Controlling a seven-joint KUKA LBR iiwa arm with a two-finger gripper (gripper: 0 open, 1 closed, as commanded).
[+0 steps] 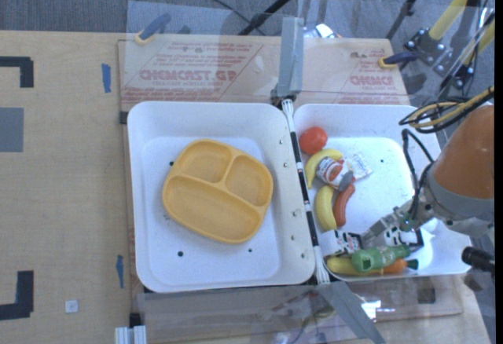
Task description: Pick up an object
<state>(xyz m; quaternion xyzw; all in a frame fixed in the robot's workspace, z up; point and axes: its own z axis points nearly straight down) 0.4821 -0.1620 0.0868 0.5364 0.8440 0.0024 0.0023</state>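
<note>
Two shallow white bins sit side by side on the table (63,201). The left bin (149,126) carries a yellow three-compartment plate (218,191), lying flat and tilted slightly off the bin's edges.

The right bin (385,150) holds the clutter. A red tomato (313,138) lies near the divider at the far side. Just below it a yellow banana (321,163) curves beside a small red-and-white packet (336,170). A second banana (323,207) runs lengthwise toward the camera, touching a red sausage-shaped piece (341,203) on its right. Along the near wall a green bottle (379,258) lies on its side, its long axis running left to right, with a third banana (339,264) at its left end and an orange piece (401,264) at its right.

The grey arm (464,177) with its orange band reaches in from the right. Its end effector (391,228) hangs low over the near part of the right bin, just above the green bottle, fingers angled down to the left. Whether they are spread or closed cannot be told, and nothing is visibly between them.
</note>
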